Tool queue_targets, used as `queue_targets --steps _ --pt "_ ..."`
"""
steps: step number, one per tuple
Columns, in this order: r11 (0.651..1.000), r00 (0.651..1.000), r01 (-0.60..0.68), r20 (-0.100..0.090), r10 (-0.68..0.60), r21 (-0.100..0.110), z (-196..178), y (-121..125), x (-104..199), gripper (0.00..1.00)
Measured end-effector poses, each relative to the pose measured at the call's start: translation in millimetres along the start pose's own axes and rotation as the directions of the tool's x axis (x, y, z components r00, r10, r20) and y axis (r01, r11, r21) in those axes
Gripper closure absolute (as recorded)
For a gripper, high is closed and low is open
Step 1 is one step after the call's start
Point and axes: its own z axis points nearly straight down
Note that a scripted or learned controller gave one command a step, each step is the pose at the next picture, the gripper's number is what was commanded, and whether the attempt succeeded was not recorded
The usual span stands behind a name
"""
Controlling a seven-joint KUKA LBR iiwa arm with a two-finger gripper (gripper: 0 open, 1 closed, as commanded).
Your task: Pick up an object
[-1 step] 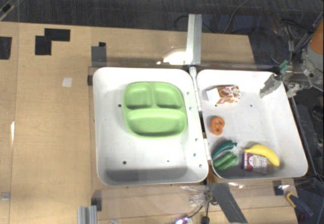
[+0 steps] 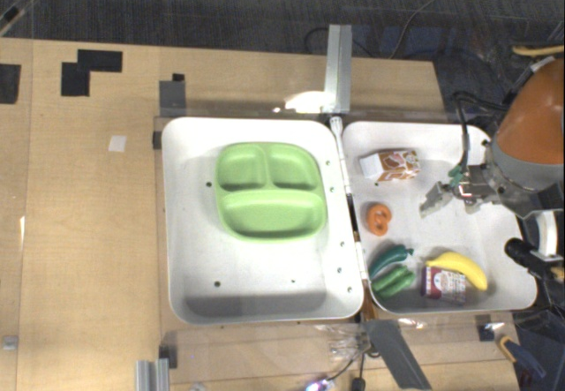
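Green peppers point(image 2: 391, 271), dark can point(image 2: 444, 283) and banana point(image 2: 463, 268) sit along the near edge of the right bin point(image 2: 503, 235), below the pincer point(image 2: 436, 199). Pincer hovers over bare bin floor mid-bin; can't tell if it's spread or pressed together, nothing visibly between its tips. Nearest candidates: orange pretzel-shaped toy point(image 2: 379, 218) just down-left of it, small carton point(image 2: 393, 165) up-left. Carton looks light, stiff, flat-sided, so grip across its narrow faces. Orange toy is likely rubbery and low, harder to pinch. Banana is curved and smooth, may slip; take it mid-body. Green divided plate point(image 2: 268, 189) lies in the left bin point(image 2: 190, 230), well left of the pincer.
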Motion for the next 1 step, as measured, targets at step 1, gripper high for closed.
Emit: queue_targets --steps 1 --pt "0.996 0.996 -0.085 0.000 0.085 0.000 -3.0 -40.9 -16.5 0.00"
